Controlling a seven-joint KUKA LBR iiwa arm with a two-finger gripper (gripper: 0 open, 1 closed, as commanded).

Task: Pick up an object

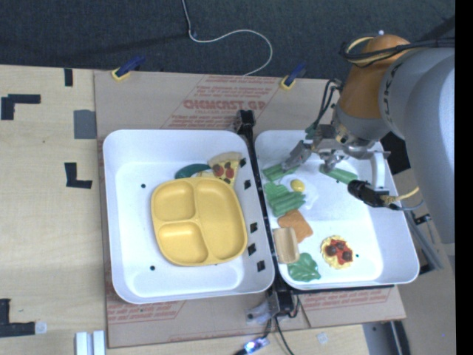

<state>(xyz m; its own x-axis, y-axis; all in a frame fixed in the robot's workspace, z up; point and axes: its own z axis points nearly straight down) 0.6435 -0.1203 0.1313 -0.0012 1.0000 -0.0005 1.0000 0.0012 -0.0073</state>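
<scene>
**A:** Start at the near edge. What lies closest in the right bin (399, 268)?

**B:** A green leafy piece (304, 270) by the near wall, and just right of it a small round yellow piece topped with red (338, 251). A tan bread-like block (285, 244) stands against the divider, with an orange wedge (295, 224) touching its far end.

**A:** And the left bin (118, 198)?

**B:** A yellow divided plate (198, 221) with three compartments sits in its middle. Behind it, a pizza slice (228, 166) leans at the plate's far rim, and a dark green piece (191, 171) pokes out beside it (mostly hidden by the plate).

**A:** Farther back on the right?

**B:** A ribbed green piece (280, 197), then a fried egg (298, 186), then a green pod-like piece (275, 171) near the divider. Another green piece (341, 174) lies under the wrist.

**A:** The gripper?

**B:** The gripper (301, 154) hangs over the far part of the right bin, slanting down toward the green pod-like piece and the egg. I cannot tell how the claw is set, and nothing visibly sits in it.

**A:** Beyond the bins?

**B:** Cardboard (214, 102), two blue-and-yellow clips (127, 67), and a white cable (222, 35) looping over dark carpet (89, 21).
</scene>
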